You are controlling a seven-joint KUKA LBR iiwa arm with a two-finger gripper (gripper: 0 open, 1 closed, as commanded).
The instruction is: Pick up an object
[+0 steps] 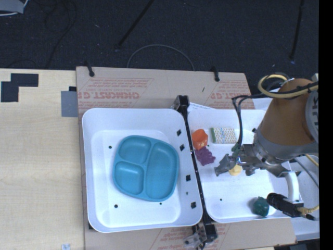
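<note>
My gripper (pixel 235 166) hangs low over the middle of the right bin (pixel 229 212), its two grey fingers spread apart and open. A small yellow object (pixel 235 170) lies on the bin floor between them, partly hidden by the gripper. To the left of the gripper lie a purple object (pixel 204 156) and an orange object (pixel 200 138). A white block with green dots (pixel 224 135) sits behind the gripper. A dark green object (pixel 260 207) rests near the bin's front right corner.
The left bin (pixel 99 191) holds a blue divided plate (pixel 145 166). A black divider (pixel 191 165) runs between the two bins. The arm's orange band (pixel 286 119) and grey body cover the right bin's right side.
</note>
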